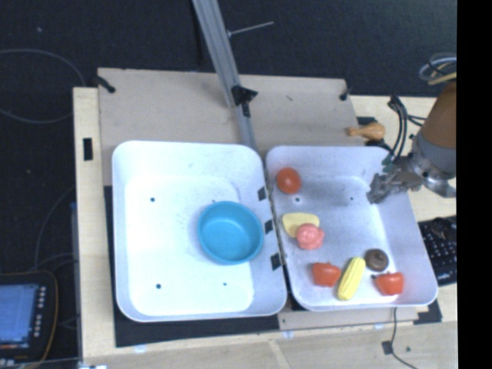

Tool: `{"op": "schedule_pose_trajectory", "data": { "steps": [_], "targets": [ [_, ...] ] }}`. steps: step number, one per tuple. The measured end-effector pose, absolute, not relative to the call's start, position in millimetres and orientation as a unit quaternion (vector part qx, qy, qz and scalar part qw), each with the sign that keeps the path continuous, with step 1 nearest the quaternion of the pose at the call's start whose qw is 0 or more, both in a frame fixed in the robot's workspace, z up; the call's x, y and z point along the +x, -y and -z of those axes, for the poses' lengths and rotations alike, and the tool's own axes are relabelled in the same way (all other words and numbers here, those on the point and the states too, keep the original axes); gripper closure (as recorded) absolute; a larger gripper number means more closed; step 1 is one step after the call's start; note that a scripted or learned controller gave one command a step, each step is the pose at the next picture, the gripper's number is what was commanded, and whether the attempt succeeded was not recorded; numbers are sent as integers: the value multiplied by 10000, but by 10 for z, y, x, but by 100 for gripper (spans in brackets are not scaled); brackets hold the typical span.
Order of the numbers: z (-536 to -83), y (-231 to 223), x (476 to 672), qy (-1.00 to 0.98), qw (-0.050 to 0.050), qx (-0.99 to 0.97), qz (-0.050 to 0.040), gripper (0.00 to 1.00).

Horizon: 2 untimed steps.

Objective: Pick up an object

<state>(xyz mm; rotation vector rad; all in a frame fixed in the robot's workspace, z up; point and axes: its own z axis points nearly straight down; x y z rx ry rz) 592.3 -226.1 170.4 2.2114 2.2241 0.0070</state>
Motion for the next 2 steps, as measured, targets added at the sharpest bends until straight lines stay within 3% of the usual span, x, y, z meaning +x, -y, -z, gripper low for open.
{"op": "schedule_pose_trajectory", "data": {
  "steps": [1,2],
  "targets": [
    [-2173,2269,5936,-7098,23,7044,-22,100],
    [-2141,1835,5836,-7098,5,7044,-3,100]
  ]
}}
